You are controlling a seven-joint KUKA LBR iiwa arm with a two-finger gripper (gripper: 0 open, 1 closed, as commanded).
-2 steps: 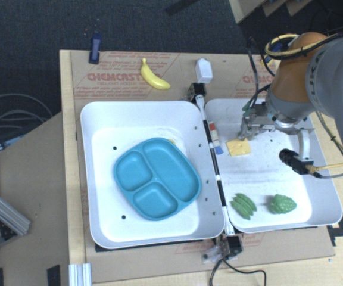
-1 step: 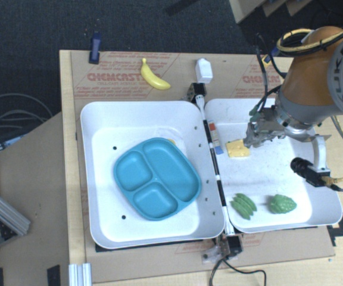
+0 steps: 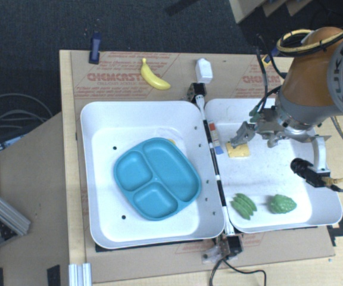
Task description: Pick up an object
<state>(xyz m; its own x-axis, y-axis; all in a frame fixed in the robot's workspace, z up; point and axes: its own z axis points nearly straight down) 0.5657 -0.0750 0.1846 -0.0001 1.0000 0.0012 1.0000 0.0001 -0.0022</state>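
A brown cardboard-covered worktop (image 3: 130, 82) sits on a dark carpet floor. The left white bin (image 3: 100, 130) holds a blue plastic tray with three parts (image 3: 155, 177). The right white bin (image 3: 320, 213) holds a small yellow block (image 3: 239, 151) and two bumpy green toys (image 3: 243, 205) (image 3: 283, 204). The gripper (image 3: 243, 137) hangs just above the yellow block. I cannot tell if it is apart or together. A yellow toy banana (image 3: 153, 77) lies on the worktop behind the bins.

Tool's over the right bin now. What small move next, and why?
Probably a short drop straight down onto the yellow piece. The tool hangs just above its upper edge, nothing shows between its fingers, and the two green items lie farther off, near the bin's front.
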